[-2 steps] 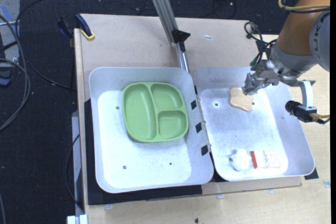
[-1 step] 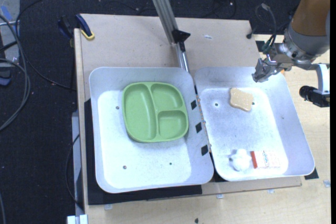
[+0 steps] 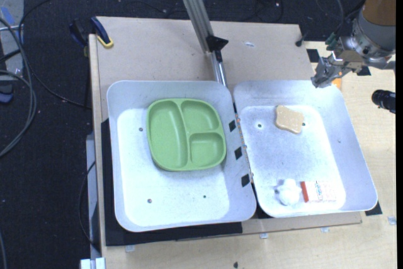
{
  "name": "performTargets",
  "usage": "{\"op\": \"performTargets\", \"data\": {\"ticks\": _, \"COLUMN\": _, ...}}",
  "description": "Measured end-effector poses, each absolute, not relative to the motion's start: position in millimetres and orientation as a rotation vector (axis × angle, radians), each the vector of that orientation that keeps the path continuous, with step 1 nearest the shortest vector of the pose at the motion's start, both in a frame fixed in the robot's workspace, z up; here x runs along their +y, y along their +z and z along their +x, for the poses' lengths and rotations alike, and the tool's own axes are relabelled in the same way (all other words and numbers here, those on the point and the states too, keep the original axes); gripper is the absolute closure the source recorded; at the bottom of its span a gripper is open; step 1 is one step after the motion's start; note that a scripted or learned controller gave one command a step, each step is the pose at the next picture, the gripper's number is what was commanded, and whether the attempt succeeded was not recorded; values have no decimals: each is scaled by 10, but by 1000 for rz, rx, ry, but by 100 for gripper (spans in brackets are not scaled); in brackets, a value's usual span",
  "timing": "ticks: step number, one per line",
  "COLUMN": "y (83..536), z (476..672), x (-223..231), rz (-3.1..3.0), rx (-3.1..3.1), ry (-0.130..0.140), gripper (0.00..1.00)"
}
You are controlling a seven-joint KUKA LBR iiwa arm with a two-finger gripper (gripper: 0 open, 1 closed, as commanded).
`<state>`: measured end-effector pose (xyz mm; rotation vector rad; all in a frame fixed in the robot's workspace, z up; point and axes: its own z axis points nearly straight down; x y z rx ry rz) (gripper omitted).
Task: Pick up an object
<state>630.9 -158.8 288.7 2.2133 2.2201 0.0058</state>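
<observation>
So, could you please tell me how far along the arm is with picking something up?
Nothing looks picked up yet. The hand hangs over the far right corner of the right bin, with nothing visibly in it. The tan piece, white lump and small packet lie in that bin, and the green divided plate lies in the left bin. The whole pick remains: choosing, descending, gripping, lifting.

two bins sit side by side; the left bin (image 3: pixel 126 198) holds a plate (image 3: pixel 186 134); the right bin (image 3: pixel 352 154) holds a bread piece (image 3: pixel 289 119) at the back, a ball (image 3: pixel 288 193) and a packet (image 3: pixel 320 191) in front.
</observation>
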Motion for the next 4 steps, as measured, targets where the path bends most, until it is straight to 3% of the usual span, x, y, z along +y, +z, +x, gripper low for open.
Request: {"op": "performTargets", "data": {"ticks": 4, "y": 2381, "z": 5616, "x": 482, "rz": 2216, "rx": 2231, "ry": -2, "gripper": 100}}
